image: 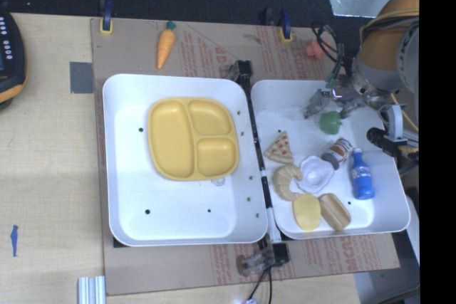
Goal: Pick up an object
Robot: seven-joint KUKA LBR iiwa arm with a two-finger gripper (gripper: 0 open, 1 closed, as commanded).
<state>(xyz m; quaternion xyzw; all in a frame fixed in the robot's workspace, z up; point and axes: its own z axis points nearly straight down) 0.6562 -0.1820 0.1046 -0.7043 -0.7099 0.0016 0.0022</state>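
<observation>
My gripper (330, 110) hangs over the far part of the right bin (285, 92), its fingers spread open. A small green object (330, 124) lies on the bin floor just below and between the fingertips; nothing is lifted. Nearer in the same bin lie a pizza slice (278, 148), a small red-and-white can (338, 152), a blue bottle (361, 176), a white cup (315, 173), a tan croissant (285, 181), a yellow block (307, 211) and a brown bun (335, 211).
The left bin (128, 210) holds a yellow divided plate (192, 137). A toy carrot (165, 45) and a pink piece (313, 49) lie on the cardboard beyond the bins. Cables and the arm's wrist (385, 46) crowd the right bin's far right corner.
</observation>
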